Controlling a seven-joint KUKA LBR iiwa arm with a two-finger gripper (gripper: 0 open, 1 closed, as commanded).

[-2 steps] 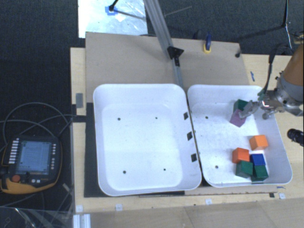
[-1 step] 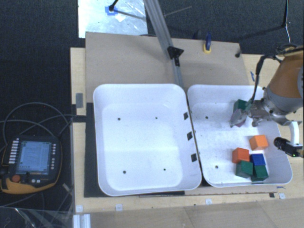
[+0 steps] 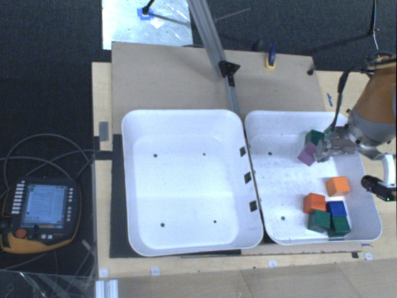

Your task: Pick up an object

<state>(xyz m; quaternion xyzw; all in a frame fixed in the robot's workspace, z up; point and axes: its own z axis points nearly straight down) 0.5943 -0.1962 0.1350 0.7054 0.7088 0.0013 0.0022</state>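
**Gripper low at purple block, right bin**

The purple block (image 3: pixel 306 154) lies in the right bin (image 3: pixel 273 166), upper right, touching a dark green block (image 3: pixel 315 137). The gripper (image 3: pixel 321 150) sits low against both; its grip state cannot be determined. The arm (image 3: pixel 378 107) enters from the right, wrist angled downward-left. Orange, green and blue blocks cluster near the front right corner.

Seven small blocks lie in the right bin (image 3: pixel 273 126): purple (image 3: pixel 306 153) and green (image 3: pixel 315 137) near its far right edge, an orange block (image 3: pixel 337 185) lower, and red-orange (image 3: pixel 314 202), blue (image 3: pixel 337 208) and two dark green (image 3: pixel 321 220) clustered at its near right corner.
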